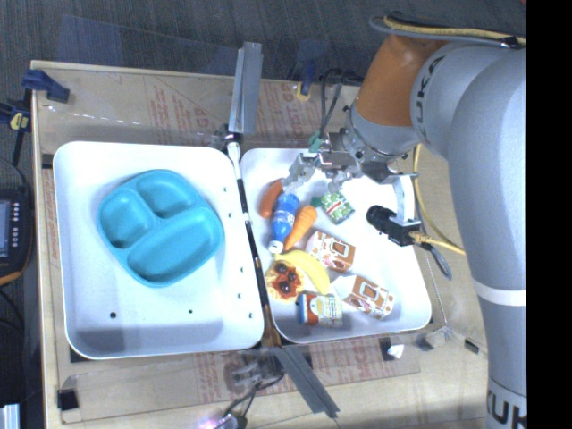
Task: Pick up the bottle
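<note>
The bottle [284, 217] is lying in the right bin [411, 315], its long axis running up-down in the frame. The claw [323, 170] is hovering to its upper right; I cannot tell its opening.

Blue bottle [284, 215] flat in right bin [413, 304]

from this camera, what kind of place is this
Probably a robot lab's bin-picking bench, not a kitchen: two shallow white bins on a taped board, toy food and a small blue bottle heaped in the right one, and a grey arm reaching in.
</note>
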### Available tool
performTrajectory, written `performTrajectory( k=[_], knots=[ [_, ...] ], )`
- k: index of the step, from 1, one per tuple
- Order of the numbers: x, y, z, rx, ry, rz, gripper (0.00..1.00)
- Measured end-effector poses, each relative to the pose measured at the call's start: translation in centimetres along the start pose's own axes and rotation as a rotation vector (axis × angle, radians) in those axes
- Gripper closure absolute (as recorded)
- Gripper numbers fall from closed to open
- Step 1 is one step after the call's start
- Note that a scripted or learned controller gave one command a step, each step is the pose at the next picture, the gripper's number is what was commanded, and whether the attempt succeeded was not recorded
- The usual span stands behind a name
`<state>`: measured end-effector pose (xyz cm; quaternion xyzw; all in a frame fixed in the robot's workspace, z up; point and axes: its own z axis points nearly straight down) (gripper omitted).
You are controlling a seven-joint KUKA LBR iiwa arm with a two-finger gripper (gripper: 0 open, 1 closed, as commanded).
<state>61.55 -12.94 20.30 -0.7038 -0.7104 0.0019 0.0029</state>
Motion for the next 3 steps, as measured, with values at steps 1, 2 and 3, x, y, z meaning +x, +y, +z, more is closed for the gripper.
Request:
performTrajectory(
  k=[1, 2, 3],
  knots=[
    [1.1, 0.0, 11.3, 0.0, -0.001, 0.056, 0.0],
    [1.1, -0.1, 10.3, 0.003, -0.002, 0.052, 1.0],
    [6.0, 2.4, -1.7, -0.004, -0.001, 0.026, 1.0]
  ],
)
